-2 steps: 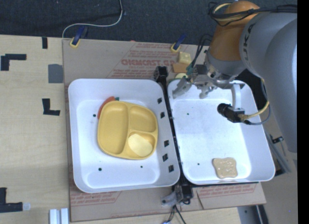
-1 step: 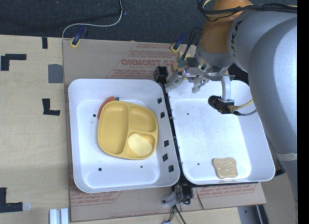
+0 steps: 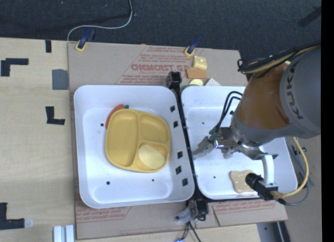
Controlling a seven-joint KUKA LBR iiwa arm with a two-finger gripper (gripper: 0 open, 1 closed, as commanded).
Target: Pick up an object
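Two white bins sit side by side. The left bin (image 3: 88, 183) holds one yellow divided plate (image 3: 138, 141), its long axis running upper left to lower right. In the right bin (image 3: 209, 183), the claw (image 3: 201, 149) points left, spread, pinching nothing; one tan piece (image 3: 239, 181) lies near the front.
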